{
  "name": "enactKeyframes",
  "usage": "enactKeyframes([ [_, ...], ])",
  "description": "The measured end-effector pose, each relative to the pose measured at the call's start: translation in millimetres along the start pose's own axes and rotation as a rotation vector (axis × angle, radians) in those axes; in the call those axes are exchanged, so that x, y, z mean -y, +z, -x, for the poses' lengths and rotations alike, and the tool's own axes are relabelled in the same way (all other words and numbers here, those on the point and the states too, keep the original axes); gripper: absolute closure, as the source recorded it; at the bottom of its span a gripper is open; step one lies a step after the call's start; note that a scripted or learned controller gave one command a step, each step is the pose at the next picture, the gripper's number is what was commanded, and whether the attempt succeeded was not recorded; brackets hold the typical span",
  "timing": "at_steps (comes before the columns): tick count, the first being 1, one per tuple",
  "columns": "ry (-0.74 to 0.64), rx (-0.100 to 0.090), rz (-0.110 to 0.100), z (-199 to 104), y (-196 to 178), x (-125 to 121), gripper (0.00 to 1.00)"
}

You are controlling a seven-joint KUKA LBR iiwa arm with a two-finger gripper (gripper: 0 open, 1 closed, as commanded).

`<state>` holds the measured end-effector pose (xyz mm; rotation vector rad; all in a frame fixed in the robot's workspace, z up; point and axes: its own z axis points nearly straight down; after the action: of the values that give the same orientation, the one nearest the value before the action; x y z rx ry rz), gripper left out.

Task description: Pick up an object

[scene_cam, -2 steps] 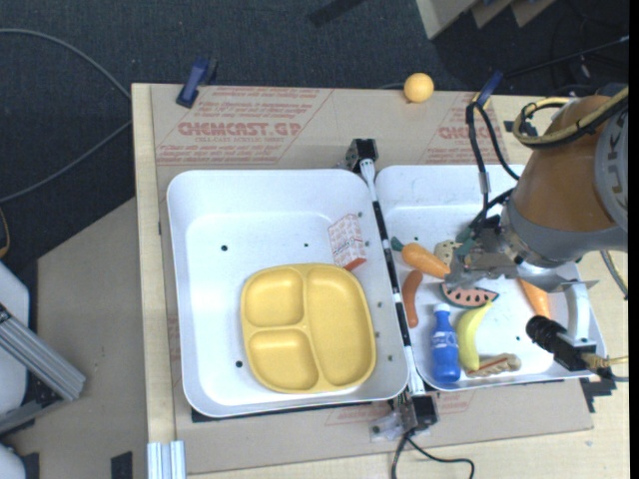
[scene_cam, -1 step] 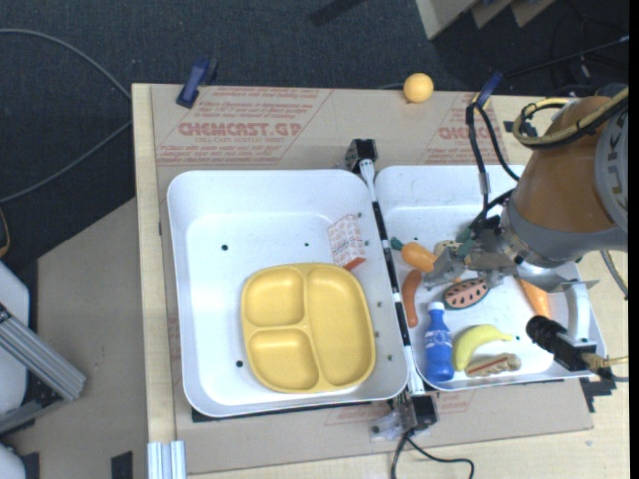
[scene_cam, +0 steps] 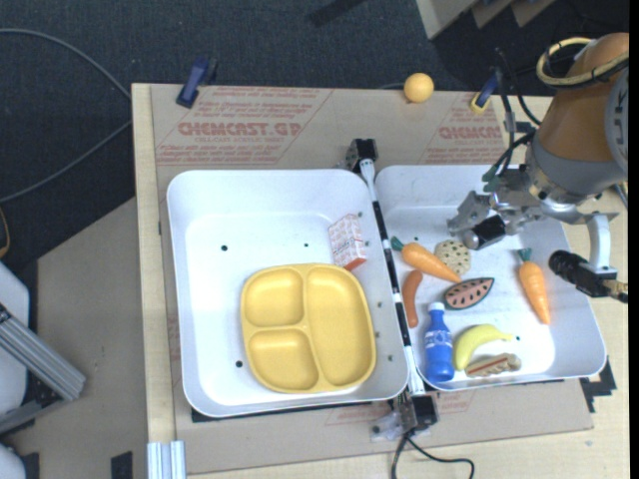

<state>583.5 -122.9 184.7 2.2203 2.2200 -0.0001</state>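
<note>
Gripper [scene_cam: 467, 220] is hovering right-centre of frame, jaws' state unclear; cookie [scene_cam: 453, 256] is lying just below it, carrot [scene_cam: 429, 261] angling lower-left.

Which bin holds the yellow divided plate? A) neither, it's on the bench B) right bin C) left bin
C: the yellow divided plate lies flat inside the left bin, next to a small red-and-white carton; the right bin holds the toy food.
</note>
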Motion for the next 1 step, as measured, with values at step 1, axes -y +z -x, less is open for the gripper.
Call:
enactKeyframes([
  [1,0.000,0.001,0.000,57.4,15.3,-42.1,0.00],
])
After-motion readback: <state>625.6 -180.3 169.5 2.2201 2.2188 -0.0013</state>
